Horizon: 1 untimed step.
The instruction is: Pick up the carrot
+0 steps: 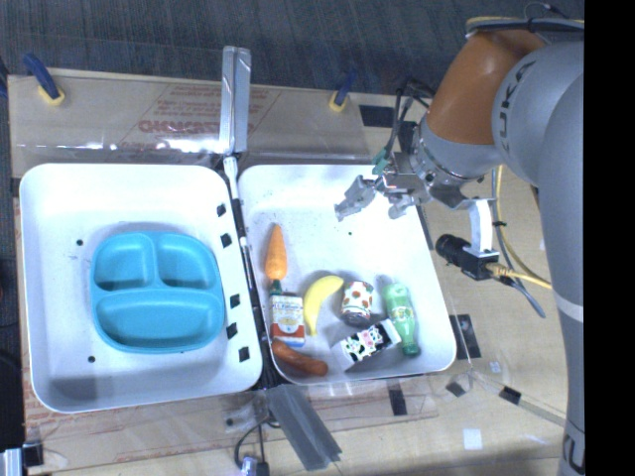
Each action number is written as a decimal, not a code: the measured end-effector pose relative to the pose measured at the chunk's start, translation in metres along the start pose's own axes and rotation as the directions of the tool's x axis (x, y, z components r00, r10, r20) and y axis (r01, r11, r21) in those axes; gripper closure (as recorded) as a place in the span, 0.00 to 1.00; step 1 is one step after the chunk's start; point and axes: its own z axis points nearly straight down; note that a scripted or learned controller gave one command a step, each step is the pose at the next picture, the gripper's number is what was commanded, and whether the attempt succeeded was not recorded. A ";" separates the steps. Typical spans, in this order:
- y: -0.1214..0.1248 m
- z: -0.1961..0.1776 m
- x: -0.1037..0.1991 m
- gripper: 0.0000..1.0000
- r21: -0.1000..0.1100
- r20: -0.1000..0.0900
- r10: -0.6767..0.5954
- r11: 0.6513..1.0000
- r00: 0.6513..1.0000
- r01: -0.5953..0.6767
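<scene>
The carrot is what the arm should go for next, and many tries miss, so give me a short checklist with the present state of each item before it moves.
1. Carrot in plain sight in the right bin: ok.
2. Carrot's upper end free of other things: ok; bare bin floor around it.
3. Carrot's lower end free: not ok; it sits right by the small carton, with the banana close by.
4. Room on the carrot's left: not ok; it lies along the bin's left wall.
5. Tool holding nothing: ok.
6. Tool over the carrot: not ok; it hangs over the bin's upper right part, well off to the carrot's right.
</scene>
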 end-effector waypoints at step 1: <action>-0.002 -0.081 -0.005 0.00 -0.003 0.000 0.107 0.994 0.994 -0.107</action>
